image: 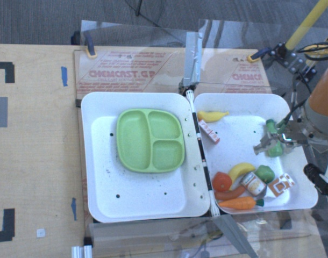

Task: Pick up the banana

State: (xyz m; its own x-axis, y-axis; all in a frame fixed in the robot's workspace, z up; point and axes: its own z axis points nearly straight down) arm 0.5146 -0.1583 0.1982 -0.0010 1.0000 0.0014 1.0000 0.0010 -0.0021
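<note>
The pincer (267,144), grip state unclear, hovers above a banana (241,170) crowded by tomato (222,181), can (254,183) and carrot (238,203).

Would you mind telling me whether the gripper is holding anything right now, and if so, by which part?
It cannot be told. The gripper sits over the right bin with something green at its tip, too blurred to judge a grasp.

From my seat, the arm (321,98) is cut off by the picture's right edge. The gripper (269,144) sits over a green item (272,147) near the right bin's (250,100) right wall, hiding most of it; I cannot identify it. In the near corner, a jar (254,183) overlaps one banana (241,170).
</note>
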